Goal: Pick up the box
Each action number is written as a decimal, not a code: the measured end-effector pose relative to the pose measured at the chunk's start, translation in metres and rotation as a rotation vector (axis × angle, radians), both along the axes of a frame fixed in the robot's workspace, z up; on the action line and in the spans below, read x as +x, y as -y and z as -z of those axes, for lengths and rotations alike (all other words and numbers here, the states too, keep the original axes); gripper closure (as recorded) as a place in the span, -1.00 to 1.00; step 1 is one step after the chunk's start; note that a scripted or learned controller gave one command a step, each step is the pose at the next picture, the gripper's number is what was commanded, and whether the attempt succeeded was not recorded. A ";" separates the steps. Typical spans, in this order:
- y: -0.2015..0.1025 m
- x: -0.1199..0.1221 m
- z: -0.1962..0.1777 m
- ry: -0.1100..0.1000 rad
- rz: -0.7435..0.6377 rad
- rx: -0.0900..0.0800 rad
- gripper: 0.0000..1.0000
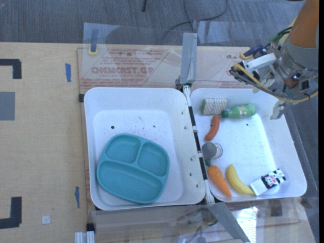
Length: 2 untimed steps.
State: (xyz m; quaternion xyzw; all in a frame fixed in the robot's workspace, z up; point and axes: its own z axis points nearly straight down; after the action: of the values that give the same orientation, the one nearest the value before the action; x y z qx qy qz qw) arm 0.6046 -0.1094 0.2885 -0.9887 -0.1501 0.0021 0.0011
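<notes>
In the camera view, the arm (306, 24) enters at the upper right of the frame, its orange band above a cluster of cables and fittings. The end effector (278, 110) hangs just over the upper right rim of the right bin (296, 151); whether it is released or clenched cannot be told from here, and nothing is seen in its grasp.

The box (268, 181), white with a black-and-white pattern, lies in the lower right corner of that bin, close to the wall and just beside the banana (238, 181). That corner placing probably leaves little room on the wall side for a grasp. Also in that bin are a carrot (219, 180), a small metal cup (211, 150), a green bottle (239, 111), a speckled sponge-like block (214, 105) and a thin orange piece (212, 128).

The left bin (96, 105) holds a teal divided plate (132, 168). The pick looks not yet begun, the arm well apart from the box.
</notes>
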 end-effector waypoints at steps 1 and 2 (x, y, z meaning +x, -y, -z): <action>-0.018 0.049 0.054 0.003 0.088 0.000 -1.00; -0.004 0.055 -0.003 0.004 0.097 -0.001 -1.00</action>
State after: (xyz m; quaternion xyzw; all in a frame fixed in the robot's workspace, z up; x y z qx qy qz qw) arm 0.6592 -0.1057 0.2914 -0.9948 -0.1019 0.0000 0.0006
